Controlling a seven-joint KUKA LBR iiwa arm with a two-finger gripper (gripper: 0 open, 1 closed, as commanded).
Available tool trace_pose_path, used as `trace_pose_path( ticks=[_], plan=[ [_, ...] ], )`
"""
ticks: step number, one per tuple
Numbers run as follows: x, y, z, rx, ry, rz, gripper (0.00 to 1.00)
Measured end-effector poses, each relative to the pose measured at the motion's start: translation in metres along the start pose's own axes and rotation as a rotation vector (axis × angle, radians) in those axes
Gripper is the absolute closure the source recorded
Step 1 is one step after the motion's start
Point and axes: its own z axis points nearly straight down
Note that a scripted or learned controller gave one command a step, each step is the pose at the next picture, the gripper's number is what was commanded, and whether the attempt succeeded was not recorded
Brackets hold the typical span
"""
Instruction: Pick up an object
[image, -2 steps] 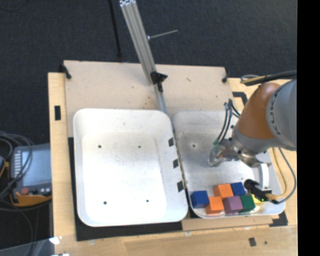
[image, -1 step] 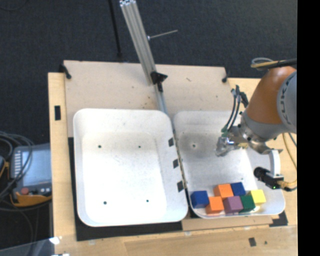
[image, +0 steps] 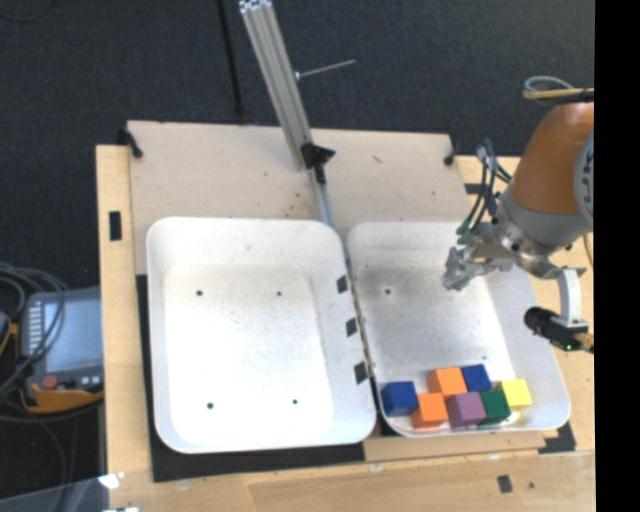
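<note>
Oddly, small coloured cubes (image: 455, 397) cluster in the right bin's (image: 420, 260) near corner; fingers' (image: 458, 272) state unclear.

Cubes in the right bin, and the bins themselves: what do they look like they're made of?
The cubes: probably painted wood or foam; flat solid colours, matte, no glare, crisp edges. Can't tell which.
The right bin and left bin: likely moulded white plastic; rounded corners, shallow raised rims, dull sheen, grey scuffing across the floors.
</note>
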Motion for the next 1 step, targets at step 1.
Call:
trace_pose_path(
  ticks=[1],
  plan=[
    [0.0039,0.0009,-0.0638,-0.002,0.000,-0.001,1.00]
  ],
)
